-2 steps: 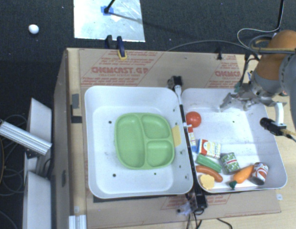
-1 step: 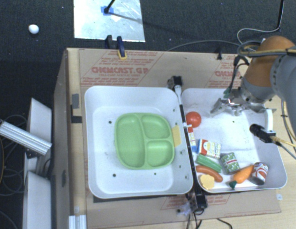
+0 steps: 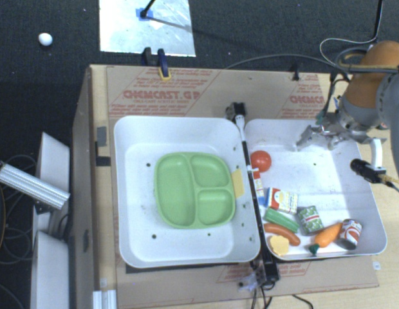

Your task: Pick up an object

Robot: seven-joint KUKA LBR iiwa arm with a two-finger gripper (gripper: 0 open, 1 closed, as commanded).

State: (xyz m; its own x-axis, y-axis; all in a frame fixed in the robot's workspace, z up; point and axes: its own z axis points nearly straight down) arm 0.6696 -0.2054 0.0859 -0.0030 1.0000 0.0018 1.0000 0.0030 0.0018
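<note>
The left bin (image 3: 132, 172) held 1 thing, a green divided plate (image 3: 194, 190) with 3 compartments, lying flat near the bin's middle. The plate was wide and low, a poor target for a 2-finger grasp.

The right bin (image 3: 315, 153) carried all the small items. A red ball (image 3: 260, 161) sat alone at about 9 o'clock in that bin, close to the shared wall. The rest crowded the 6 o'clock edge: a small printed carton (image 3: 282, 201), a green pepper-like piece (image 3: 281, 220) just below it, a sausage (image 3: 282, 233) resting on a yellow piece (image 3: 278, 244), a green-and-white box (image 3: 310, 219), a carrot (image 3: 328, 235) and a can (image 3: 349, 232) lying on its side against the carrot's thick end.

The gripper (image 3: 317, 134) hung at about 1 o'clock over the right bin, above bare floor and well apart from every item. Whether it was open or closed could not be told; its tip was too small and blurred.

The step in hand looked like choosing and approaching a target. The ball seemed the best choice, since nothing touched it, though it could roll, so a straight descent centred over it would serve best. The pile at 6 o'clock risked a snag on 2 items at once.
</note>
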